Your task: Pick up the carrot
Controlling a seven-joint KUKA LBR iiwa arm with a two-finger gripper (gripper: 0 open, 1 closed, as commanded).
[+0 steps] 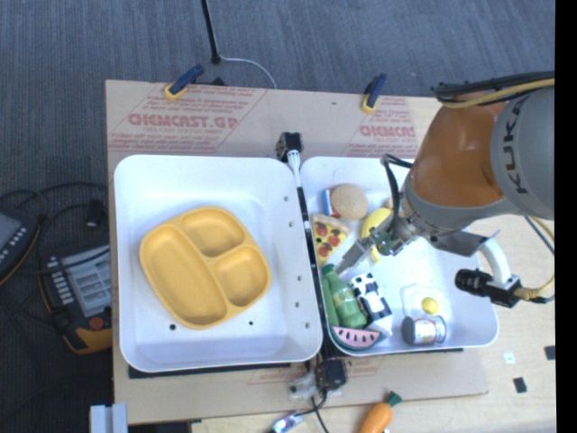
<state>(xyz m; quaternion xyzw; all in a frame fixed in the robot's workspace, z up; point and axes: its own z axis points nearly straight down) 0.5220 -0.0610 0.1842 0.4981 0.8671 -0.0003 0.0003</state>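
2 white bins [180, 354] sit on the worktop; my claw [361, 253] hovers over the right bin's toys, grip unreadable. The carrot [377, 417] lies outside, unreached.

The grey arm [532, 152] with its orange band reaches in from the right, wrist angled down and leftward, the pincer [361, 249] low at its tip.

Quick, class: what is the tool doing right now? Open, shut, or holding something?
Tool: over the right bin, open or shut cannot be told. The carrot lies outside on the bench.
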